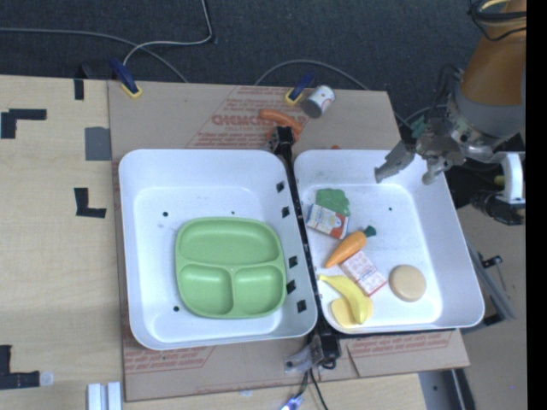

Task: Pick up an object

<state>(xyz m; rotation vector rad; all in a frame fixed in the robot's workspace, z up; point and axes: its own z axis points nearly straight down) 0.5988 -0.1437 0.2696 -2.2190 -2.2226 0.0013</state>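
The right bin [444,229] holds an orange carrot [347,248], a yellow banana [347,300], a round tan bun [408,282], a small red-and-white packet [362,272], a white carton with a red label [326,220] and a green leafy item [332,200]. My gripper [412,166] hangs above the bin's far right corner, its two grey fingers spread apart with nothing between them. All the objects lie to its lower left, apart from it.
The left bin [145,229] holds a green divided plate [231,266]. Black clips join the bins along the middle wall. Behind the bins, on the cardboard, lie an orange clamp [281,118] and a small grey cylinder [317,101].
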